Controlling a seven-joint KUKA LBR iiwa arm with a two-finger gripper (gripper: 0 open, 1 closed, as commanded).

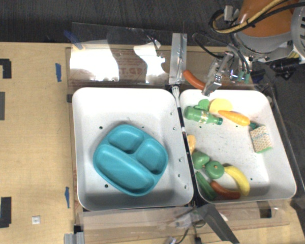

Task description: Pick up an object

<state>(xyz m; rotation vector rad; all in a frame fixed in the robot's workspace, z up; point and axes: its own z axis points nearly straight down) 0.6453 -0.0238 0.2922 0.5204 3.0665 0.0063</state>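
My hand [214, 80] hangs over the back edge of the right bin [279, 179]
I cannot tell if it is open; the toys lie below, a green bottle [201, 115] closest

Right bin [282, 136]: open floor at centre, between toy food [216, 111] crowding the far end and more [218, 177] along the near-left corner.

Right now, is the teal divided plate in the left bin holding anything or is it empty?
Empty. All three compartments of the teal plate show only bare teal surface; the toys lie in the right bin.
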